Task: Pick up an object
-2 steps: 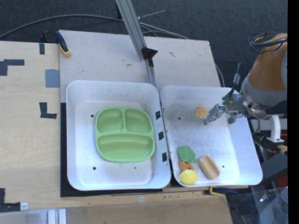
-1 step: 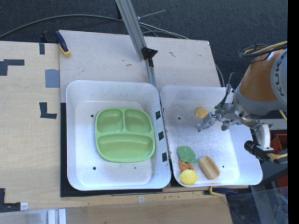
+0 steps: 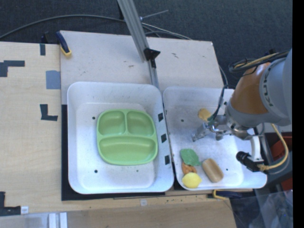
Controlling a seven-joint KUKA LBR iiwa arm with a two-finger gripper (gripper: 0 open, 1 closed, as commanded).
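The gripper (image 3: 198, 136) hangs low in the right bin (image 3: 178, 101), fingers near the floor; I cannot tell how they stand. A small yellow-orange piece (image 3: 204, 114) lies just beside the wrist — perhaps toy food. Near the front wall sit a lemon (image 3: 191, 180), a bread roll (image 3: 212, 170), a carrot (image 3: 188, 167) and a green leaf (image 3: 190, 156). The left bin (image 3: 78, 127) holds a green divided plate (image 3: 127, 137).
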